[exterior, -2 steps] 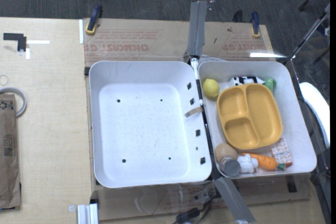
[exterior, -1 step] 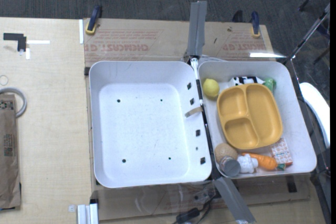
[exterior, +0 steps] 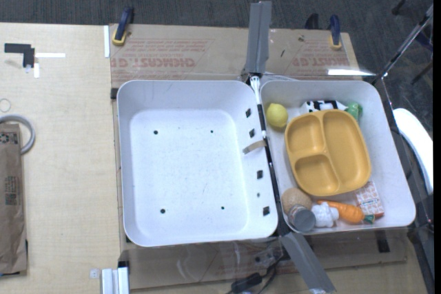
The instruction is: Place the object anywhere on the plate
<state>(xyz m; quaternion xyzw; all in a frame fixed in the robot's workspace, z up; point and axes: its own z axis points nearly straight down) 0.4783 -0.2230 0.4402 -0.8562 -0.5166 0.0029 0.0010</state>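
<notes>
Plate (exterior: 325, 148) sits bare in the right bin (exterior: 289, 89), lemon (exterior: 276, 115) at its ten o'clock, carrot (exterior: 344, 211) at six, so placing remains undone; the claw's state cannot be told.

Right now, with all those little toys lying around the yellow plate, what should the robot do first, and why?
Probably reach down over the yellow lemon. It lies apart at the plate's upper-left corner, while the carrot sits crowded among other toys. The plate's compartments are bare, so any one would do.
</notes>
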